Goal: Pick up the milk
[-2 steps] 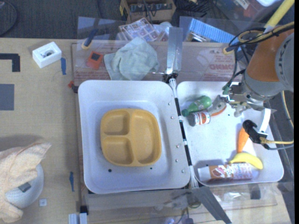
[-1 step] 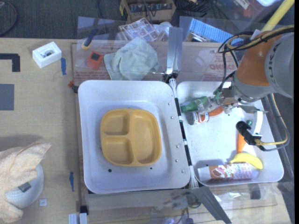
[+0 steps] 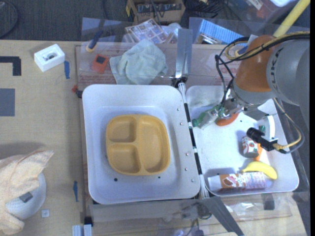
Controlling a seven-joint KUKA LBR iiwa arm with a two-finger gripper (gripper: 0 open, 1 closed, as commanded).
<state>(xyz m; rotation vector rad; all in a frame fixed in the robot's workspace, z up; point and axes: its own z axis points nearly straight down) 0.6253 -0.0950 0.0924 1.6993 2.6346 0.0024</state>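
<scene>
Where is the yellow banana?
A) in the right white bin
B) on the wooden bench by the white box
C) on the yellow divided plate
A: the yellow banana lies in the right white bin, near its front edge, just above a lying bottle.

Left bin [image 3: 93, 102] – smooth white plastic, slight sheen; right bin [image 3: 290, 173] likewise. Divided plate [image 3: 138, 144]: matt yellow plastic, w/ soft highlights on the ridges. Cloth [image 3: 142, 63] behind the bins – pale green fabric, crumpled, matt. Bench [image 3: 39, 112]: light wood-look surface, smooth. Arm [image 3: 290, 68]: grey casing, semi-gloss; orange band [image 3: 253, 63] glossy. Banana [image 3: 261, 168]: smooth yellow, prob. plastic. Milk [image 3: 241, 181] – tube-shaped, glossy printed wrap. Cables [image 3: 236, 48]: black rubbery sheath.
</scene>
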